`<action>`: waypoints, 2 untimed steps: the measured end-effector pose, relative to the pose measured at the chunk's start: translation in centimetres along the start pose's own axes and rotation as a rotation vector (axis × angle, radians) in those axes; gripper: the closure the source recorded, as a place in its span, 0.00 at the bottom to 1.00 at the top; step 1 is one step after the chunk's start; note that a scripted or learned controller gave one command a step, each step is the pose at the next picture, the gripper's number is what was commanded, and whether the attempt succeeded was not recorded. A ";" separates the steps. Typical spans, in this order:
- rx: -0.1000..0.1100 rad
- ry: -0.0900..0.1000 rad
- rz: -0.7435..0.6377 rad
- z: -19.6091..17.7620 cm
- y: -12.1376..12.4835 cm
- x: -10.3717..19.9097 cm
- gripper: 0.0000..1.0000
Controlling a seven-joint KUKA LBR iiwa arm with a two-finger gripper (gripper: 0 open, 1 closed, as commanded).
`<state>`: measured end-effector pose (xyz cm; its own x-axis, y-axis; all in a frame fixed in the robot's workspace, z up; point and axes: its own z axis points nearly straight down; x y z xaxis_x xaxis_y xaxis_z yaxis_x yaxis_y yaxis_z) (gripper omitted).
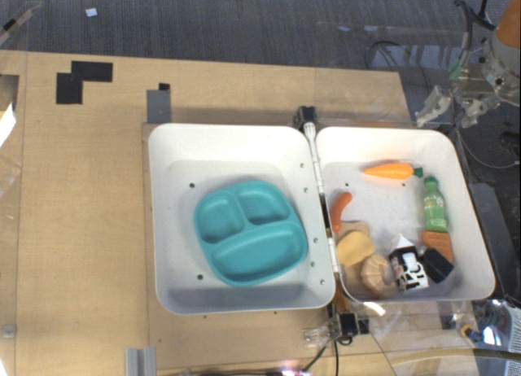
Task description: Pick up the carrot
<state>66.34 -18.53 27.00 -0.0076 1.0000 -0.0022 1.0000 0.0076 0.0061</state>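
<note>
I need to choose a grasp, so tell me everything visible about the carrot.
The carrot is a smooth orange toy, plastic by its look, with a small green stub at its right end. It lies flat, nearly horizontal, tapered tip pointing left, near the far wall of the right bin. Nothing touches it; the green bottle lies just below its stub.

The arm reaches in at the upper right corner, orange band just showing at the frame edge. Its claw (453, 107) hangs low and left of the wrist, blurry metal parts, nothing visibly between them.

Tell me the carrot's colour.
Orange with a green stem end, the carrot shows best in the camera view.
</note>
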 end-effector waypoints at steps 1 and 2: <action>0.011 0.004 -0.172 12.7 -0.3 -0.5 0.00; -0.004 -0.001 -0.271 18.2 -2.0 1.7 0.00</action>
<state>64.48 -16.90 8.76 -0.2747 0.9615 -0.0051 0.9615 0.2747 0.0095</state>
